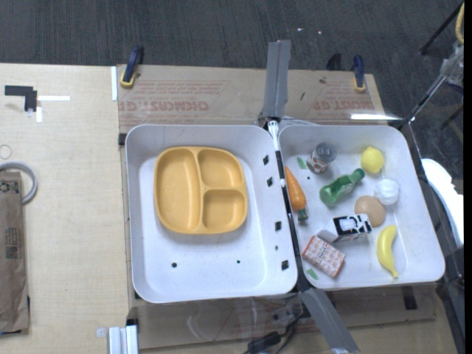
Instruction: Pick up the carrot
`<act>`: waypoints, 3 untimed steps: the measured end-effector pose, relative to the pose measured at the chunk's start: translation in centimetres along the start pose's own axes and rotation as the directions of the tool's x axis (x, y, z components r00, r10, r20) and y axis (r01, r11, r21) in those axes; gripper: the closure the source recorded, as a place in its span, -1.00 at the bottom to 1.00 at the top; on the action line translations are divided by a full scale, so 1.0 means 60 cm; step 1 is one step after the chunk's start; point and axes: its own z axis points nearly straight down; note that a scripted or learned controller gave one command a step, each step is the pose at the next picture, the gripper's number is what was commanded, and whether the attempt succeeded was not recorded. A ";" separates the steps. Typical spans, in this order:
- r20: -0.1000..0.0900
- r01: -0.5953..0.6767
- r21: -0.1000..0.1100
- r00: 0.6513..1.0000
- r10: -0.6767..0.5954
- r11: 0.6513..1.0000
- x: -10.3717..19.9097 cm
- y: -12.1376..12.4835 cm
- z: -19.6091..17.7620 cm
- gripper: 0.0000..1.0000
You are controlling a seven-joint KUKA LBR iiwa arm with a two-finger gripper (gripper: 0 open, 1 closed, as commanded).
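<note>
While the carrot (295,189) is seen lying along the left wall of the right bin (413,271), beside a green bottle (341,186), the end effector's state cannot be told.

Two shallow white bins sit side by side on the bench. The left bin (147,271) holds a yellow divided plate (200,190) with three compartments. In the right bin (424,268) lie a lemon (372,160), a green bottle (341,187) on its side, a small can (321,156) near the far wall, a white ball (386,192), a tan egg-shaped thing (370,210), a black-and-white carton (352,227), a banana (387,250) and a reddish patterned box (324,255). A brown paper bag (12,253) rests at the bench's left edge.
</note>
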 end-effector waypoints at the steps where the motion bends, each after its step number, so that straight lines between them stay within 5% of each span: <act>1: 0.001 0.400 -0.001 0.917 -0.400 0.917 0.018 0.100 0.199 1.00; 2: 0.001 0.356 0.000 0.935 -0.356 0.935 0.033 0.034 0.425 1.00; 3: 0.003 0.622 0.002 0.783 -0.622 0.783 0.038 0.142 0.568 1.00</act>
